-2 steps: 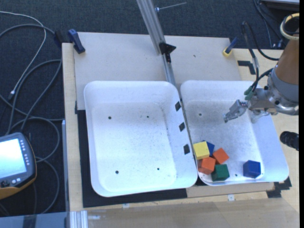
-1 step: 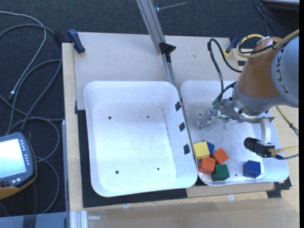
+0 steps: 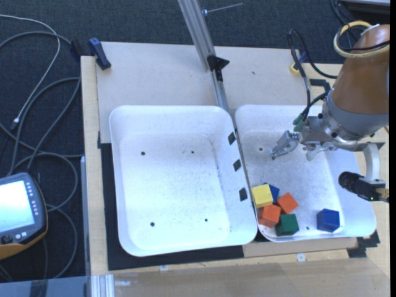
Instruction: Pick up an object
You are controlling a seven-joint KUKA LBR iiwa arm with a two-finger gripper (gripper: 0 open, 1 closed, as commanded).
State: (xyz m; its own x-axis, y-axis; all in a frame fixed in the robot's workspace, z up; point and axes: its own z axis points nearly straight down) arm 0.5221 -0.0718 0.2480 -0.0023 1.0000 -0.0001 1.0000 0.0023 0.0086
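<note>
While the gripper point(image 3: 283, 147) hangs in the right bin point(image 3: 309, 119), whether clenched or released I cannot tell, blocks point(image 3: 275, 208) cluster below it near the bin's front. Approach step, I judge; next, descend over one block.

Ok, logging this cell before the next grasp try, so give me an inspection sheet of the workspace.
Surface: bench bearing left bin and right bin.
Job's things: yellow block, two orange blocks, green block, blue block, all near the right bin's front edge.
Clutter: blue clip at the bench's back left corner.
Grippers: gripper above the right bin, apart from the blocks.
Cables: white cable on the floor.
Surroundings: handheld pendant, dark carpet.
</note>
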